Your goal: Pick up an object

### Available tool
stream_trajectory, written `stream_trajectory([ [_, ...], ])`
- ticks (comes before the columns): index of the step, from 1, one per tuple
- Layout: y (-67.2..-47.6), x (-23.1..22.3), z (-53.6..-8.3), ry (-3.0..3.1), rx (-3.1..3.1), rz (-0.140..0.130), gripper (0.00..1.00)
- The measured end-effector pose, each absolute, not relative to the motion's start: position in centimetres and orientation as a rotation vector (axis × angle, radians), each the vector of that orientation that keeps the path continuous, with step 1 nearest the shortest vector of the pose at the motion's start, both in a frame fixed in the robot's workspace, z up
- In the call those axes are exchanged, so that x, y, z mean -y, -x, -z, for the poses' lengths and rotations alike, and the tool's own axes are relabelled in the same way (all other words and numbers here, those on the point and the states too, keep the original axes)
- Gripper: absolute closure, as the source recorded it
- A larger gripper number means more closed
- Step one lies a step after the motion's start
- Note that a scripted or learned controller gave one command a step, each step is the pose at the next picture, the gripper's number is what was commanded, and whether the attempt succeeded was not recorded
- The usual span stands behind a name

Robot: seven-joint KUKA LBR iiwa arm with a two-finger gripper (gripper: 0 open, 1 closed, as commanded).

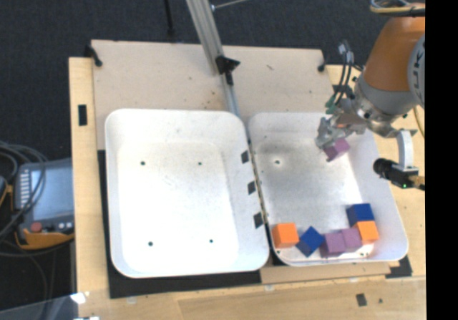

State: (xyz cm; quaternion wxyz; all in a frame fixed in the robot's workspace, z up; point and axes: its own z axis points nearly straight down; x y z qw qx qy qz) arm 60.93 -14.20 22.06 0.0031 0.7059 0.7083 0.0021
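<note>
Scuffed, speckled white plastic bins [179, 125] sit on a matt wooden bench [157, 68].

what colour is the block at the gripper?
Purple, a light mauve; the block sits at the gripper, seen in the camera view.

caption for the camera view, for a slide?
KUKA gripper holding a purple block above the right bin; other blocks clustered along its near edge.

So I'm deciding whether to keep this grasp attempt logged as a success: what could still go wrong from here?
1. The purple block sits at the very tip of the gripper, tilted; the hold looks shallow, so it may slip out.
2. If dropped, it would likely fall back into the right bin.
3. The other blocks are crowded along the bin's near rim, awkward for later picks.
</note>
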Motion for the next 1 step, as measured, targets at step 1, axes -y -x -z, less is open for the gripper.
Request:
stream_trajectory([
  [1,-61.24,8.43,-21.53,-2.214,-2.229,-0.001,1.00],
])
